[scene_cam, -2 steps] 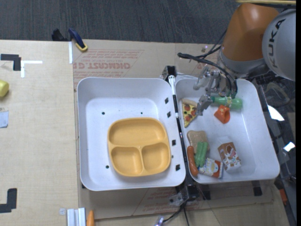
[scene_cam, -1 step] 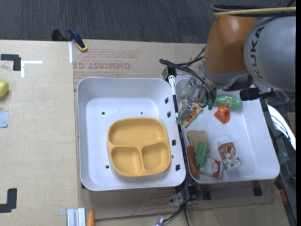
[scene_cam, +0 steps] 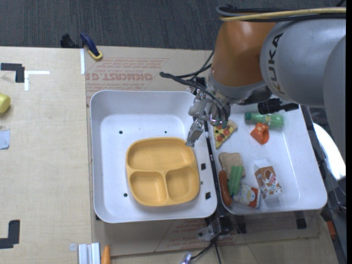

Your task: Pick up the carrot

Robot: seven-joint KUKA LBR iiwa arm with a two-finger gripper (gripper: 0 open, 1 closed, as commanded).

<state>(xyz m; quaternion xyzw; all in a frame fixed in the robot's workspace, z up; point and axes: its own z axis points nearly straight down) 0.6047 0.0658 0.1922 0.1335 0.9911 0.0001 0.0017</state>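
Looming nearest the lens, the arm [scene_cam: 286, 48] hangs its tool [scene_cam: 199, 126] over the seam between the bins, beside the plate [scene_cam: 163, 170]. Whether it is open I cannot tell, and nothing shows in its grip. Carrot [scene_cam: 260, 133] lies untouched in the right bin [scene_cam: 294, 194], near the bottle [scene_cam: 265, 119]; the pick remains undone.

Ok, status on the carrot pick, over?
End effector at the left bin's right edge, beside the yellow plate. Carrot in right bin, below the green bottle, untouched. Pizza slice lies between them.
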